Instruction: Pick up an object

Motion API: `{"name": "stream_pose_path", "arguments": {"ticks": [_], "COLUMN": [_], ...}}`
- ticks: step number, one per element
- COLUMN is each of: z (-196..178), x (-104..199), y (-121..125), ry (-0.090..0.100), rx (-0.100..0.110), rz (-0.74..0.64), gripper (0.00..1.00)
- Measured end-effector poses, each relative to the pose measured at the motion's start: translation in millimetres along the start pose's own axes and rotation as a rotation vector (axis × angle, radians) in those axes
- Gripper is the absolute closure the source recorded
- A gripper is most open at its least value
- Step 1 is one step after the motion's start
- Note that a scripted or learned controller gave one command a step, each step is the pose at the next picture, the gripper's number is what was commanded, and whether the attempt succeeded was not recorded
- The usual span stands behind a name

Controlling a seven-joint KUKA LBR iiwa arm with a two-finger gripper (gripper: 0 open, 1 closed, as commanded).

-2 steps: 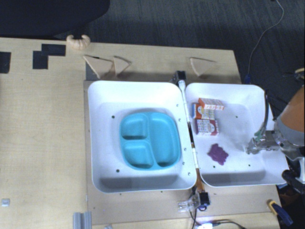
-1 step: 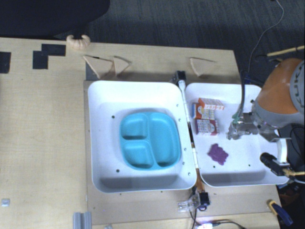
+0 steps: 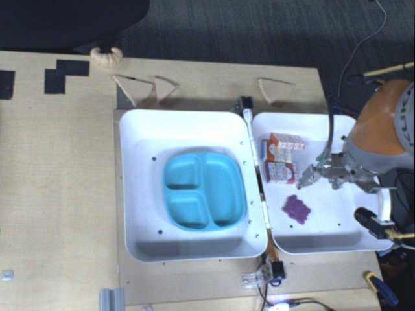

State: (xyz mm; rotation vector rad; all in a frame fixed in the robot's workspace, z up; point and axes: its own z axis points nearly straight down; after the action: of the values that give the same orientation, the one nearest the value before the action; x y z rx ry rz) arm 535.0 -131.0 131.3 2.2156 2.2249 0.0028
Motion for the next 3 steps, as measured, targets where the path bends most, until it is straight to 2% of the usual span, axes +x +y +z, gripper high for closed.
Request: {"name": "stream_pose_path", "arguments": {"ticks": [1, 2, 3], "z": [43, 31, -54], "x": [5, 5, 91], "y": [-44, -42, 42], "ry": [-0.002, -0.003, 0.002], "rx": [-0.01, -0.016, -0.002], "rz": [0.001, 0.001, -0.002], "gripper": [0.0, 1.0, 1.0]}}
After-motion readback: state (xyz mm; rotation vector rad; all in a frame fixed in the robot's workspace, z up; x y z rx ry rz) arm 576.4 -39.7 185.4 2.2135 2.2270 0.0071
